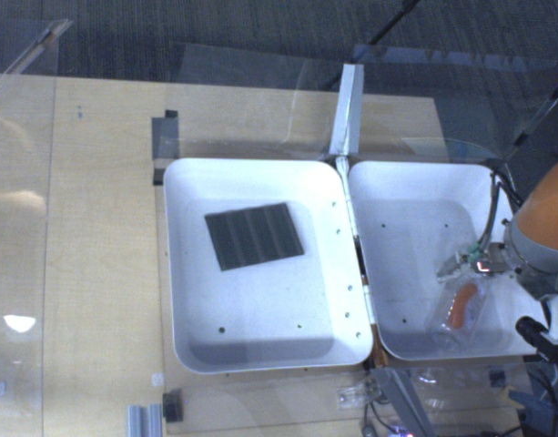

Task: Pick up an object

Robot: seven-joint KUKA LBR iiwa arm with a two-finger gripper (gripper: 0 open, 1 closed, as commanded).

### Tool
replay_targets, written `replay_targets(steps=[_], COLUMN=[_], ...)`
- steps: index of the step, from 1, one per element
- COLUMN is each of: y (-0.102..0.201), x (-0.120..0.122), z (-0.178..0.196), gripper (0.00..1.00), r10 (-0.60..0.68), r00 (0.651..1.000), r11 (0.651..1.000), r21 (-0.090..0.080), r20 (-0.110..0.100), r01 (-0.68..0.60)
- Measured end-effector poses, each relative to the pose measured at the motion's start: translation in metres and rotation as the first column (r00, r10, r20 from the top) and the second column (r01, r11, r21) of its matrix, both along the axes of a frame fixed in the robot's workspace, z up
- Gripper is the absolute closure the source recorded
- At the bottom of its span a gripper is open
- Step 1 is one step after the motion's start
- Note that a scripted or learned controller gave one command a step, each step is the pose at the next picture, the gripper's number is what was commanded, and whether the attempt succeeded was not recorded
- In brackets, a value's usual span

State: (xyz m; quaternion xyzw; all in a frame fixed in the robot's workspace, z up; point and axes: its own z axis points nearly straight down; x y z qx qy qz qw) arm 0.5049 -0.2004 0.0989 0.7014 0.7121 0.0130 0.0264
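A: Status on the pick?

B: Arm is in from the right, low over the right bin. Hand sits in the near-right part of that bin, right above a clear plastic item with an orange-red piece inside.

A: Holding it?

B: Can't confirm. The item looks like it lies on the bin floor just below the hand, touching or nearly so. I don't see it between the fingers.

A: Fingers spread or pressed together?

B: Cannot tell. The hand is small, partly behind cabling and blurred into the clear plastic. No clean read on the gap.

A: So progress?

B: My read: approach is done, the hand is at the target. Grasp and lift are not shown as done. Nothing is visibly off the floor of the bin.

A: Other candidates?

B: A dark ribbed flat pad in the left bin, lying flat, upper-left of centre, well apart from the arm. Untouched as far as I can see.

A: Risks?

B: Clear, crinkly wrapper probably slips or deforms when pinched, so the fingers may close on film only. It also lies near the bin's right wall, which limits room for the hand.

A: What's left then?

B: Secure the pinch, lift clear of the bin, verify the item comes up with it.
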Motion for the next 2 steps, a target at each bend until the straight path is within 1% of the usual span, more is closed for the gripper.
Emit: replay_targets(steps=[2], y=[0.0074], x=[0.0008], z=[-0.0013], gripper=[0.0], r10=[0.071], r00=[0.997], r11=[0.997], r21=[-0.001], r20=[-0.009], r01=[-0.071])
